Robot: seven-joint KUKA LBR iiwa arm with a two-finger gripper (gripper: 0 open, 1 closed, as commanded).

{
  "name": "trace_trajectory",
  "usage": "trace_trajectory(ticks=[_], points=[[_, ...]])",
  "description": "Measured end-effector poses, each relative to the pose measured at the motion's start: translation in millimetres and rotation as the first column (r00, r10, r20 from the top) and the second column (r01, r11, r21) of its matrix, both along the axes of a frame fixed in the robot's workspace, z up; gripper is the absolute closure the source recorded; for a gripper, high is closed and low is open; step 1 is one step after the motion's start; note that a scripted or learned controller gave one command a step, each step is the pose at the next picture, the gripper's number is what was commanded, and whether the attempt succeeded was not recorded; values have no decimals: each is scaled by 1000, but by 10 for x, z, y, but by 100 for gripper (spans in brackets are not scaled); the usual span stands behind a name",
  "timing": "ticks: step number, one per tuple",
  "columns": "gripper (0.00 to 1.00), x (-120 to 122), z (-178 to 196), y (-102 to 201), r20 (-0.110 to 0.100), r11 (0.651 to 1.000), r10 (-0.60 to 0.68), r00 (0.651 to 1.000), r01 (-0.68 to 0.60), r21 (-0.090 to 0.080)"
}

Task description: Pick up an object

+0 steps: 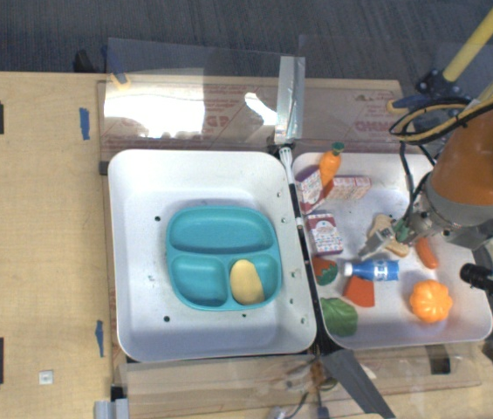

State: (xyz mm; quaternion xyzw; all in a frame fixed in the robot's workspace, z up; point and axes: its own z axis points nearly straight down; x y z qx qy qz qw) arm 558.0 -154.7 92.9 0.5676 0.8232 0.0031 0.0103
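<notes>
The arm's fingers point(384, 238) hang low in the right bin point(473, 326) above a blue bottle point(373, 271); whether they're apart, I cannot tell.

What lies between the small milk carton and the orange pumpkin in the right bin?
In the camera view, a blue and white bottle lies on its side between the carton and the pumpkin, with a red-orange piece just below it.
</notes>
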Motion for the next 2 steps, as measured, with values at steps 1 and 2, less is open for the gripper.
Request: trace_trajectory(ticks=[1, 2], points=[[100, 26, 117, -17, 9, 1000, -3, 1000, 3, -4], [100, 836, 78, -61, -17, 981, -194, 981, 194, 6]])
